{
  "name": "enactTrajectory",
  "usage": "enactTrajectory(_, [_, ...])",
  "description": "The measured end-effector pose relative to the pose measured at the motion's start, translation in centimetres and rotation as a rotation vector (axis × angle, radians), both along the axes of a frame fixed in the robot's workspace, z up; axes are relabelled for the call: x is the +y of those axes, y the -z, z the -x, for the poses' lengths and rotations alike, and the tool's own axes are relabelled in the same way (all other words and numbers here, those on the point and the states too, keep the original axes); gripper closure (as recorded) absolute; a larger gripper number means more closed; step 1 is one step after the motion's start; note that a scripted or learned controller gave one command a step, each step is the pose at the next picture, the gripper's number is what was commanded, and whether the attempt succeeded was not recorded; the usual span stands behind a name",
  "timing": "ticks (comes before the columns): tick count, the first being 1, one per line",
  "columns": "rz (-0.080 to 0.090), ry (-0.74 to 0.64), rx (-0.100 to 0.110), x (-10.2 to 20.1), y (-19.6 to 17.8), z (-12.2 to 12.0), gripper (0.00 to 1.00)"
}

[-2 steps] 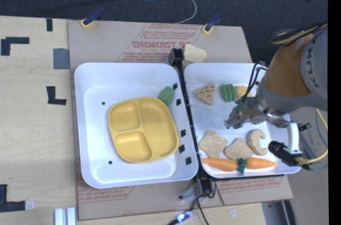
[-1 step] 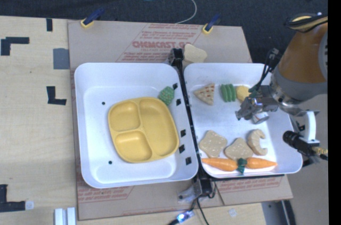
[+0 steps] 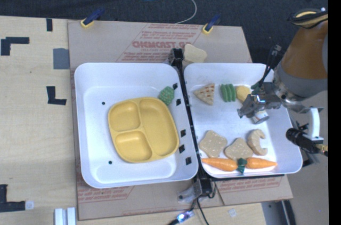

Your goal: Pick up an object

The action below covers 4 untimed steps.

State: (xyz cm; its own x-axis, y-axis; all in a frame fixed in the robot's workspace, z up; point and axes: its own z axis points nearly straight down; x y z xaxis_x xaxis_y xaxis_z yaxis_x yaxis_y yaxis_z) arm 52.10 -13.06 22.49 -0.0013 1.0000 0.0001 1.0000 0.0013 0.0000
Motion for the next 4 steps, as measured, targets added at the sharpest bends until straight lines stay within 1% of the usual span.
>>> enactTrajectory(1, [-0.002, -0.005, 0.003, 5.8, 0.8, 0.3, 1.0])
enactTrajectory(2, [-0.002, -0.005, 0.003, 10.6, 0.2, 0.7, 1.0])
enactTrajectory(3, [-0.002, -0.005, 0.003, 15.4, -0.8, 2.3, 1.0])
enactTrajectory(4, [-0.001, -0.003, 0.006, 19.6, 1.1, 3.8, 1.0])
